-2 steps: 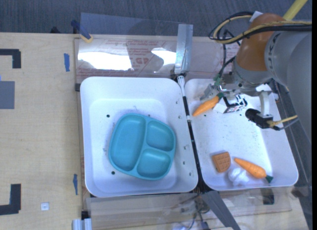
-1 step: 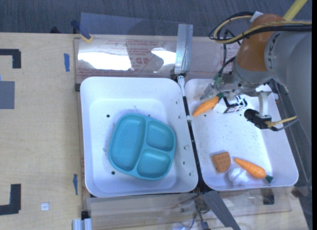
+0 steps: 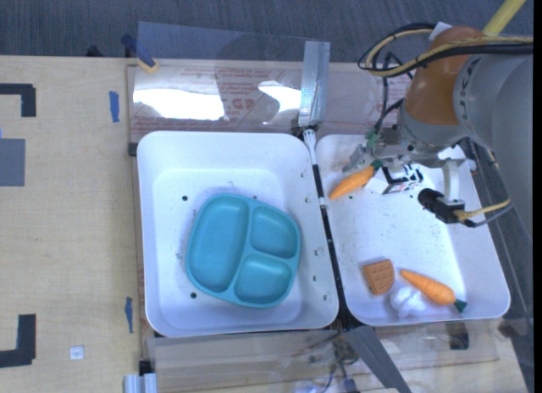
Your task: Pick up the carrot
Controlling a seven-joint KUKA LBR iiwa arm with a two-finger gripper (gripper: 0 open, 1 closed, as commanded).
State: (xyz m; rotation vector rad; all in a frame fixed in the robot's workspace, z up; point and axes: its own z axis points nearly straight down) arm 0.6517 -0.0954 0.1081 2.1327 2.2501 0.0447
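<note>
Gripper (image 3: 370, 160), upper right of frame, clamps a carrot (image 3: 351, 183) by its top; a second carrot (image 3: 428, 287) lies lower right.

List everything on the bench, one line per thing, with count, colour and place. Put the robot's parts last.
bins: 2, white, side by side on the bench
divided plate: 1, light blue, in the left bin
carrots: 2, orange; one at the right bin's upper left by the gripper, the other near its lower right corner
cracker-like piece: 1, tan, lower part of the right bin
white lump: 1, white, beside the lower carrot
arm: 1, grey with an orange band, entering from the right
gripper: 1, dark, over the upper carrot's end
</note>
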